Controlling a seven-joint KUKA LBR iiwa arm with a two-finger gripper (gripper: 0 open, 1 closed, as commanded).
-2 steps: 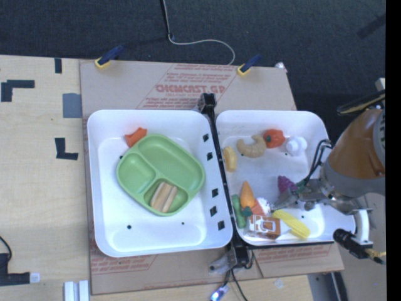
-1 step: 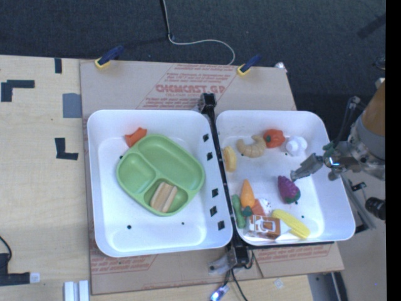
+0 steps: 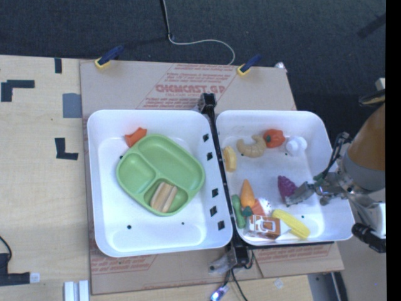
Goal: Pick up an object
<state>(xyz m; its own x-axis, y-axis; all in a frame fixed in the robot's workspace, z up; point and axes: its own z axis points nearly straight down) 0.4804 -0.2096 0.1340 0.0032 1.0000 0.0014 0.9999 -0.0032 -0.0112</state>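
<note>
- The gripper (image 3: 307, 192) reaches into the right bin (image 3: 313, 123) from the right, low over its floor, with its dark fingers (image 3: 299, 195) pointing left toward a purple grape cluster (image 3: 286, 185).
- Whether the fingers are apart or together cannot be told at this size; the forward tip lies just beside the grapes, perhaps touching them, and nothing can be seen clamped between them.
- The right bin is a shallow white tray with rounded corners. Besides the grapes it holds a tan, curved pastry-like piece (image 3: 252, 147) near the back, touching a red tomato-like piece (image 3: 273, 137), and a white rounded object (image 3: 296, 145) just right of that.
- A pale yellow oblong piece (image 3: 230, 158) lies against the bin's left wall.
- Toward the front lie an orange carrot (image 3: 248, 194), a green piece (image 3: 237, 209) beside it, a small red and white packet (image 3: 263, 226), and a yellow corn cob (image 3: 292, 224) with a bumpy surface.
- The left bin (image 3: 103, 121) holds a smooth green divided plate (image 3: 160, 172), set at a slant, with a tan bread-like piece (image 3: 164, 196) in one compartment.
- A small orange piece (image 3: 135, 136) rests at the plate's back left rim.
- Both bins sit on a brown cardboard sheet (image 3: 182, 88) laid on the pale wooden worktop (image 3: 34, 168).
</note>
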